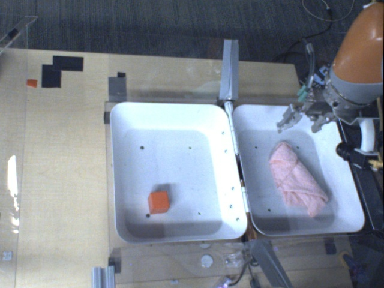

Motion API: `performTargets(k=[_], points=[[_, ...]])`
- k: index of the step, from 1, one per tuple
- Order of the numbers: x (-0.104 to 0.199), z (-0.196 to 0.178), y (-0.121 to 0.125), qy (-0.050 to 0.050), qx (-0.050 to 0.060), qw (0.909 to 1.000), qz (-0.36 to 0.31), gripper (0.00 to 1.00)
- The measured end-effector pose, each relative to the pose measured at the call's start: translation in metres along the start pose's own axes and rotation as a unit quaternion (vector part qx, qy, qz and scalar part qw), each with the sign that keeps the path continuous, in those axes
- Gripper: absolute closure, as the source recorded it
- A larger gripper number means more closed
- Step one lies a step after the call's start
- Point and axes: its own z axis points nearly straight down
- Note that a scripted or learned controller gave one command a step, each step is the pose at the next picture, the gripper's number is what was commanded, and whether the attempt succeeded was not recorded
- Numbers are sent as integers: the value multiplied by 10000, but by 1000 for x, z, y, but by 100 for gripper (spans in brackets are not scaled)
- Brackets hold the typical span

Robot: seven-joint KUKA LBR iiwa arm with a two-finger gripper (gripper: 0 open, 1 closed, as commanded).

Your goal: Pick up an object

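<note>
A crumpled pink cloth [296, 177] lies in the right bin [259, 128], running from its middle toward the near right corner. A small orange cube [159, 202] rests in the left bin [174, 122], near its front left. My gripper [305, 116] hangs over the far edge of the right bin, above and beyond the cloth's upper end. Its two fingers are spread apart with nothing between them. The arm's orange band [360, 44] fills the upper right.
A metal divider post [228, 71] stands behind the seam between the bins. Black blocks [60, 68] and a tiny orange marker [31, 83] sit on the wooden bench at the far left. Cables trail behind the right bin.
</note>
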Motion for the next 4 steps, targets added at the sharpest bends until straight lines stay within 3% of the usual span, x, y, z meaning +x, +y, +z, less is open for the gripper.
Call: performTargets(k=[1,2,3,4], points=[[-17,165,17,-8,-33,9942,-1078,0],[-35,172,-26,-30,-70,9913,-1316,0],[-31,172,-26,-37,-73,9904,-1381,0],[-40,172,-55,-41,-86,9796,-2009,0]])
